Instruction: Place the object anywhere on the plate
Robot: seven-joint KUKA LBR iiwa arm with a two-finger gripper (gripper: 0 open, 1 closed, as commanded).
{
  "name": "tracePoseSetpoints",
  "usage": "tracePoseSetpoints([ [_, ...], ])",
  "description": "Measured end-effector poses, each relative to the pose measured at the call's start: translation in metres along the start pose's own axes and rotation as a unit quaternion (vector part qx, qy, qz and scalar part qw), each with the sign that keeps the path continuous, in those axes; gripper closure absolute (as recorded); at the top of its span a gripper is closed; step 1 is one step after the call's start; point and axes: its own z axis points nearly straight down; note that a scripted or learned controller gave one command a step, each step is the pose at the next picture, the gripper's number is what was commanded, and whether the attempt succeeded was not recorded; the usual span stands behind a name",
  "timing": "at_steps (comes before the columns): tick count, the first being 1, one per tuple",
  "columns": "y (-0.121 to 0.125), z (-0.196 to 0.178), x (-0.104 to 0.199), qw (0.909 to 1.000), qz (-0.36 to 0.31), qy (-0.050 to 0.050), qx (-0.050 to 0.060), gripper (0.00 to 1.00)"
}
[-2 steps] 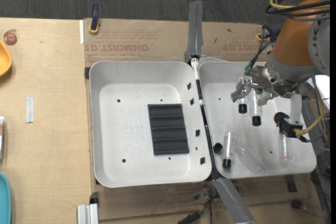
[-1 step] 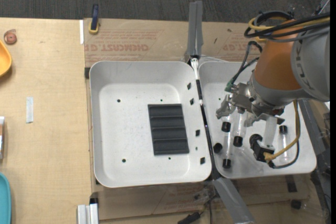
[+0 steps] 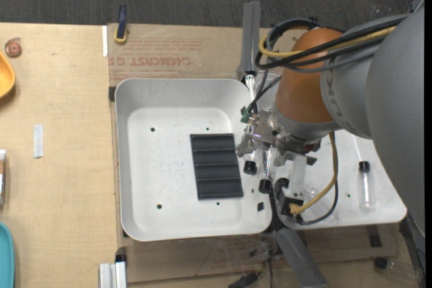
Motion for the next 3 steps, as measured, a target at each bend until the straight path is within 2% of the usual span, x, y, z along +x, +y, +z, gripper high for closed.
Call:
tracePoseSetpoints([
  [1,-0.051,-0.084,0.075,0.9956,0.093,-0.001,-0.001,1.0],
  [2,-0.017,-0.13,0.132,1.0,0.006,-0.001,-0.001,1.0],
  [3,0.027,-0.09,0.179,0.9998,0.021,-0.002,-0.001,1.0],
])
